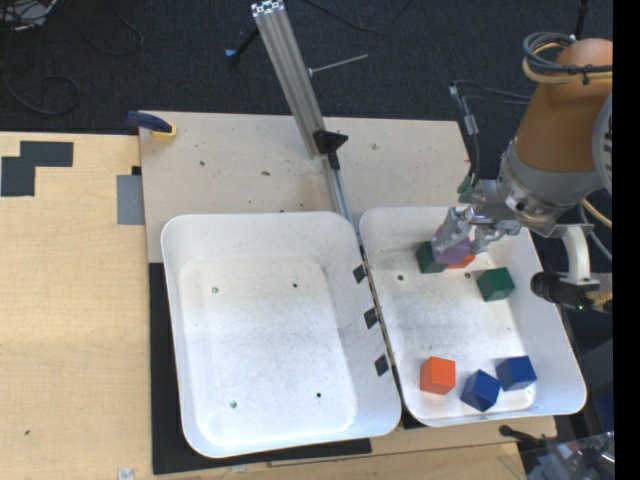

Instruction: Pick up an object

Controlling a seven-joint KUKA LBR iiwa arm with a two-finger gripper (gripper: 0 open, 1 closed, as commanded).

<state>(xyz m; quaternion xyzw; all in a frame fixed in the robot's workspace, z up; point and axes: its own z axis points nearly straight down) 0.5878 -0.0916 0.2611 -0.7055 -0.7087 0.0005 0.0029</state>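
You have the arm reaching in from the right, with the end effector (455, 240) low over the far part of the right bin (560, 388). Directly under it sit a dark green block (428, 259) and a small pinkish-purple block (458, 257), touching or nearly so. The end effector overlaps both from above, and the view is too blurred there to say whether it is released, clenched, or grasping either one; I cannot tell. Both blocks look to be resting on the bin floor, so I would judge the pick as not yet done: the approach is made, and the closing and the lift are what is left.

The likely target is the pinkish-purple block, since it lies most directly beneath the end effector, though the dark green block just to its left is an equal candidate. The pinkish one looks small and is partly hidden, so its shape is hard to read. The dark green one shows a flat top and a cube-like outline.

Elsewhere in the right bin, a second green block (495, 284) sits just to the right and nearer, apart from the pair. Along the near edge lie an orange block (437, 375) and two blue blocks (481, 389) (516, 372), the blue ones close together. The left bin (190, 258) sits beside the right one on the surface (240, 168).
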